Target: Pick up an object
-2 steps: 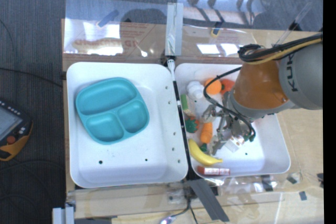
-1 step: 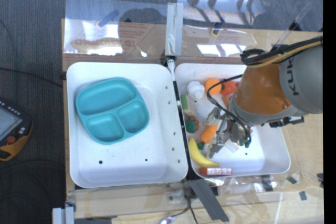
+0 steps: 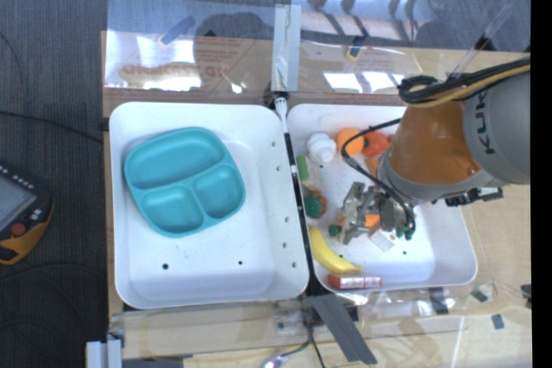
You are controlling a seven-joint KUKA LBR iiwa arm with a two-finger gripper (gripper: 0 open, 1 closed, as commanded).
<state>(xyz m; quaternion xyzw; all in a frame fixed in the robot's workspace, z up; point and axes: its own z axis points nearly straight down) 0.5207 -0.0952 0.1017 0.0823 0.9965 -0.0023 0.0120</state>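
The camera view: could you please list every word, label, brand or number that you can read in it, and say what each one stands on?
"KU": dark letters on the grey arm, cut off at the frame's edge.
Red print on the cardboard behind the left bin: too blurred to read.
Wrapper of the small red item in the right bin: too small to read.
Screen of the handheld device on the floor: unreadable.

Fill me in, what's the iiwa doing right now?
The arm is reaching into the right bin, its end effector low among small items: a banana, an orange piece, a white bottle. Whether it has grabbed anything is unclear. The left bin holds a teal divided plate, untouched.
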